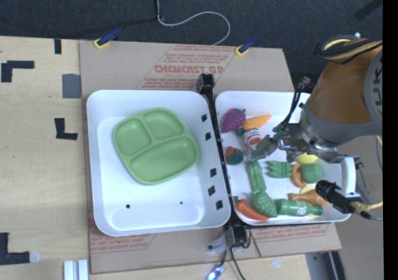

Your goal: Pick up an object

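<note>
My gripper hangs low over the middle of the right bin, below the orange-banded wrist. Around it lie several toy foods. Purple grapes and an orange carrot sit at the bin's back left. A small can lies just left of the gripper. A green cucumber and a green fork-like piece lie just in front of it. Nothing can be seen held.
A green divided plate lies in the left bin. At the right bin's front are a red pepper, a green bottle, orange pieces, a yellow piece and a green ball. The arm covers the bin's right side.
</note>
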You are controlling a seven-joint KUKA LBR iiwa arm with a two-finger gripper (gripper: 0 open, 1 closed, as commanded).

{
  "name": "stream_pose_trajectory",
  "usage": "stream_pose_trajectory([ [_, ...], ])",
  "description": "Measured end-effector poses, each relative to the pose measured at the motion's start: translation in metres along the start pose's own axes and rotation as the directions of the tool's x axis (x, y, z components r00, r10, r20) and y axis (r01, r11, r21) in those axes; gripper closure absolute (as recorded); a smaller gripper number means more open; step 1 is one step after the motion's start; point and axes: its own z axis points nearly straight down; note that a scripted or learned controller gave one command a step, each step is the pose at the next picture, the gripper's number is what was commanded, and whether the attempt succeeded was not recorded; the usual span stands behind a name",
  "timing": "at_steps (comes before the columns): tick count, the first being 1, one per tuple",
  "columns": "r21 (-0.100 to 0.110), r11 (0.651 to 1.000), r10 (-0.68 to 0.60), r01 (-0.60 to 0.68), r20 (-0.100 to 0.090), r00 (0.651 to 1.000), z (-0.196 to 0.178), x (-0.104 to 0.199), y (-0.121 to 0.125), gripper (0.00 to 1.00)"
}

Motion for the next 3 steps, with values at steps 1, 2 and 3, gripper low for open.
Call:
stream_pose_trajectory([
  [1,0.019,1.0,0.003,-0.003,0.0,1.0,-0.001,-0.001,-0.003,1.0],
  [2,0.009,1.0,-0.006,0.006,-0.003,1.0,-0.082,0.078,0.0,1.0],
  [3,0.018,1.0,0.002,-0.002,0.001,1.0,-0.087,0.074,-0.001,1.0],
])
